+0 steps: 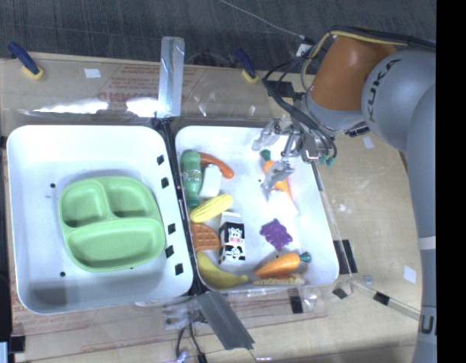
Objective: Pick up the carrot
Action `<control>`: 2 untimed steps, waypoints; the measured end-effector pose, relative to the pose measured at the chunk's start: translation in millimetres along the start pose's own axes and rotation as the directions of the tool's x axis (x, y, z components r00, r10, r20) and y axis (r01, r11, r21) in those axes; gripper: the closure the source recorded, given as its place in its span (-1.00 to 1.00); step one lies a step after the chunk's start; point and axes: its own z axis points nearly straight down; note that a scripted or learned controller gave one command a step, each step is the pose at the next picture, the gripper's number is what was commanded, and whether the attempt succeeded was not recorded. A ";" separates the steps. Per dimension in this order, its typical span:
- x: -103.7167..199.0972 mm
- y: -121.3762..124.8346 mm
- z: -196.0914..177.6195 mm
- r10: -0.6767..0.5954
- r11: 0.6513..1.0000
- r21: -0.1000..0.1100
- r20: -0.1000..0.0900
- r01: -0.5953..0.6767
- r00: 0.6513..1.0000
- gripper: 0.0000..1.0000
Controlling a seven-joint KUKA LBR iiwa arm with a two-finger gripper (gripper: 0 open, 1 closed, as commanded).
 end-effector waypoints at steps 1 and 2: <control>4.1 -0.7 55.1 0.092 0.996 0.000 0.001 -0.092 0.996 -1.00; 1.2 0.5 41.2 0.086 0.996 0.001 0.008 -0.087 0.996 1.00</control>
